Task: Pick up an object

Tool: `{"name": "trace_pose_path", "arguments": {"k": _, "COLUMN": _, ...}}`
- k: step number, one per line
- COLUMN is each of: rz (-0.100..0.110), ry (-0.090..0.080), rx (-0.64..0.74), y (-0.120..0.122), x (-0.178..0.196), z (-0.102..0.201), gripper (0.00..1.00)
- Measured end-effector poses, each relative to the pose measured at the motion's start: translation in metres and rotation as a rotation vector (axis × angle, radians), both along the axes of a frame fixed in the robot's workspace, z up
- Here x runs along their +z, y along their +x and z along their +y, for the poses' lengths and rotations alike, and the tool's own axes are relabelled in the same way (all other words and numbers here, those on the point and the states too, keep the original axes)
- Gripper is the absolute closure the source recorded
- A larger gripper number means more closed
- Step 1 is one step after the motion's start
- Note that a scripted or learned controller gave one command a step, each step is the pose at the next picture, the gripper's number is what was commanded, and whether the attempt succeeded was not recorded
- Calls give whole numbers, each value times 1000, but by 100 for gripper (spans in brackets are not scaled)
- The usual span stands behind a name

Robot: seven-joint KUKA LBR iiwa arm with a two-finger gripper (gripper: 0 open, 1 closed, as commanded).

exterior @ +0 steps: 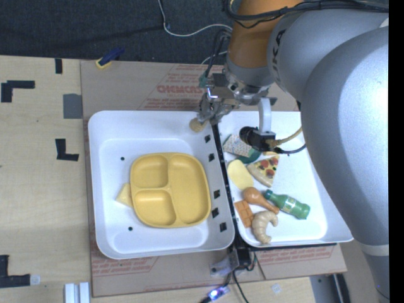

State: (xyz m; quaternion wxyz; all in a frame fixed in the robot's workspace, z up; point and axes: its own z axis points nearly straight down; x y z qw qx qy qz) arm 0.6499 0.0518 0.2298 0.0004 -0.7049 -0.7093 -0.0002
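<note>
Both bins (101, 169) are white; the divided plate (170, 189) in the left bin, below and left of the fingers (205, 109), is plain yellow. In the right bin, below and right of the fingers: a green bottle (288, 204), a tan croissant (264, 225), and a pizza slice (265, 168) with red dots. The arm (341, 93) is grey with an orange band (259, 17).

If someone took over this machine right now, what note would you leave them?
Gripper: over the far rim where the two bins meet; a small tan thing sits at its tip, grasp unclear.
Left bin: yellow divided plate.
Right bin: pizza slice, green bottle, croissant, other toy food.
Done: no pick confirmed.
Left: grasp one object and lift it.
</note>
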Motion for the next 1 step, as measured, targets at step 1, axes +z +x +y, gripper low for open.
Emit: {"name": "trace_pose_path", "arguments": {"k": 1, "rz": 1, "ry": -3, "rx": -4, "y": 9, "x": 0, "z": -5, "gripper": 100}}
